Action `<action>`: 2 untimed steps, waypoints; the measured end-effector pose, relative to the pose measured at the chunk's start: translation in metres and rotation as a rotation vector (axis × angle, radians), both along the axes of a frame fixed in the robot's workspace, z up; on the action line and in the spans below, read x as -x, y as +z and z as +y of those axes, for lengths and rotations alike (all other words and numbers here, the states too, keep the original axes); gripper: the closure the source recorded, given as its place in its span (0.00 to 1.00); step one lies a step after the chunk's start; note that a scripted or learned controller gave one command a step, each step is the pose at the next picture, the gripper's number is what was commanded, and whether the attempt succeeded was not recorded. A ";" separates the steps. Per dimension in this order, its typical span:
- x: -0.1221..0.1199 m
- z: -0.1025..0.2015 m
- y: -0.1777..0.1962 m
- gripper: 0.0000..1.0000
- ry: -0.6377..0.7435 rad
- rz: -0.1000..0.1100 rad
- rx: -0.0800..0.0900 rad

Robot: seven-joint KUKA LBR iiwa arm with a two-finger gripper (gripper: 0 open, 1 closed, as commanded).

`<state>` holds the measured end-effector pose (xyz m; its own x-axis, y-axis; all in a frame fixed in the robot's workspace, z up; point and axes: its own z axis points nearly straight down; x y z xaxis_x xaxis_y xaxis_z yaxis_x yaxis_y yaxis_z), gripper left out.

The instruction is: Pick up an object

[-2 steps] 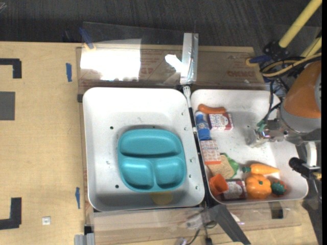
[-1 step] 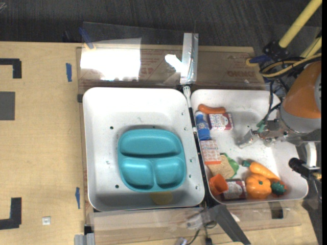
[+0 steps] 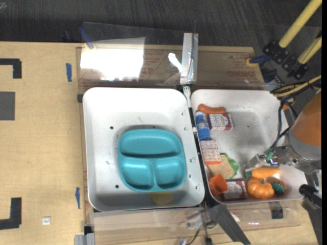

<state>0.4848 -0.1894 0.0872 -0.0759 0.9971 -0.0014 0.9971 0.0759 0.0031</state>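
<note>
Ideally you'd lower the grey two-finger gripper (image 3: 265, 160) squarely onto the small orange plastic pumpkin (image 3: 259, 187) (in the right white bin's (image 3: 245, 103) near corner); I cannot tell how the jaws stand.

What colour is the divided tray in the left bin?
Teal tray, clearest in the camera view.

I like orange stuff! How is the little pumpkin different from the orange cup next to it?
The pumpkin is round and bumpy with a green stem; the orange cup is smooth and hollow. The pumpkin lies nearer the arm, the cup lies tipped against the bin's left wall. Both are orange and lie in the right bin.
</note>
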 end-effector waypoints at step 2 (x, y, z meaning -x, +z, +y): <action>-0.002 0.000 0.011 0.00 -0.002 -0.007 0.002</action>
